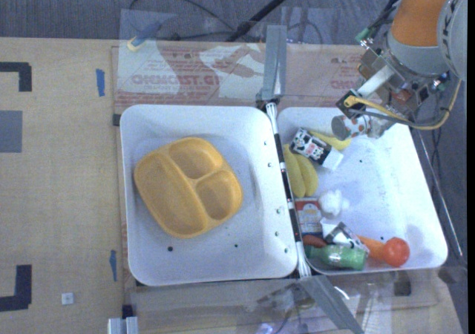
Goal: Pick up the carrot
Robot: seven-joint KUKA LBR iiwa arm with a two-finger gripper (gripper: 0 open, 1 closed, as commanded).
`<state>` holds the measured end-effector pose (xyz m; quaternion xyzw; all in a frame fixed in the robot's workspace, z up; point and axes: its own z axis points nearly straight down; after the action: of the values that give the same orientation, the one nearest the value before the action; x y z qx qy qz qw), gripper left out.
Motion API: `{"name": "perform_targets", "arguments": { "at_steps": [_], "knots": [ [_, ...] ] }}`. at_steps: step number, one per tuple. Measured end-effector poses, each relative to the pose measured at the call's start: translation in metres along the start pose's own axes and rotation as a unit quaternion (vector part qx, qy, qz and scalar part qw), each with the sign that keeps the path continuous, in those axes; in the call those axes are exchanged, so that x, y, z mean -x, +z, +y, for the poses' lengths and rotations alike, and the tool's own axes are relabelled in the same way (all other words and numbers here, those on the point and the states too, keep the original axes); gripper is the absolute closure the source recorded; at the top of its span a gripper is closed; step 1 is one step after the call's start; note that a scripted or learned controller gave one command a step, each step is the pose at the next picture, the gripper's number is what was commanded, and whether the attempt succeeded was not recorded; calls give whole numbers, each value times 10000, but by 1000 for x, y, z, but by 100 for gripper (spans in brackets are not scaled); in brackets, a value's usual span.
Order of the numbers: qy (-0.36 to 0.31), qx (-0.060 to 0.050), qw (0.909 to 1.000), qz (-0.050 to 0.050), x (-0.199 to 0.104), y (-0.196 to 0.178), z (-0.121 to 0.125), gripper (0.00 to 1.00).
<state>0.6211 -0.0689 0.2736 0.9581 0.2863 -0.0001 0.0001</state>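
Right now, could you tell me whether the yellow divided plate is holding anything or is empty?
Empty. The yellow divided plate lies in the left bin, and all three of its compartments show bare yellow surface.

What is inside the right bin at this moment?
The right bin holds bananas, a black-and-white cow-patterned item, a small white lump, a red-and-white packet, a green vegetable and the carrot. The green vegetable covers whatever lies beneath it.
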Motion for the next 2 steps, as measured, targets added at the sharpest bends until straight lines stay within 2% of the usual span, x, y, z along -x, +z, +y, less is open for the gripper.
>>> {"name": "perform_targets", "arguments": {
  "at_steps": [1, 2],
  "knots": [
    [219, -22, 9998, -15, -48, 65, -61, 100],
    [-643, -18, 9979, -6, -29, 89, -103, 100]
  ]
}}
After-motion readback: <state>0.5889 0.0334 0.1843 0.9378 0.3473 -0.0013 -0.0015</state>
